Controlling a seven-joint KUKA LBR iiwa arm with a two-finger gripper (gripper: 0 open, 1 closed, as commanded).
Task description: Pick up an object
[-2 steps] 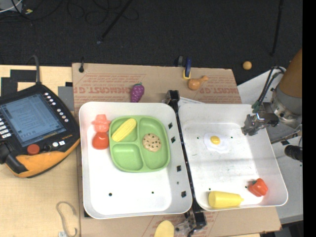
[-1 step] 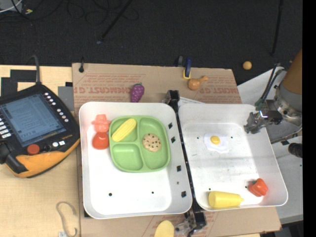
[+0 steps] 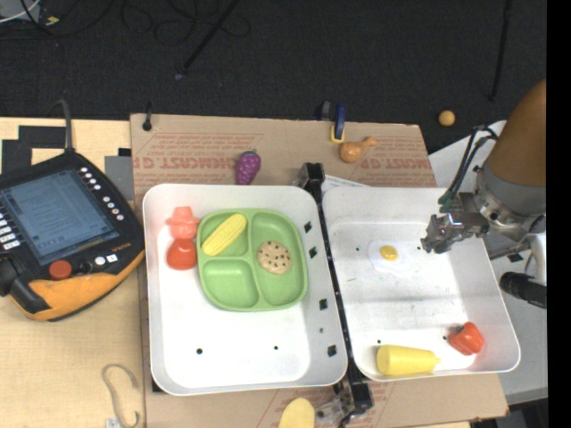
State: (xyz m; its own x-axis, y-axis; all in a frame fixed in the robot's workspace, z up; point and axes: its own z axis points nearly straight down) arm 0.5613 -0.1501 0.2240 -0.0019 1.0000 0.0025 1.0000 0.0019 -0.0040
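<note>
Scanning from the left, we pass the teach pendant on the bench, then the left bin, where a red figure stands just beside a green divided plate carrying a yellow corn cob and a cookie in separate compartments. In the right bin a small fried egg lies near the middle, while a yellow wedge and a red piece sit along the near wall. The gripper hangs over this bin, to the right of the egg; we cannot tell how its tool end is set, and nothing shows in it. We judge the egg the likeliest target, and the risk is plain: it is flat and low, so a descent that lands off-centre could close on bare bin floor or nudge it away.
</note>
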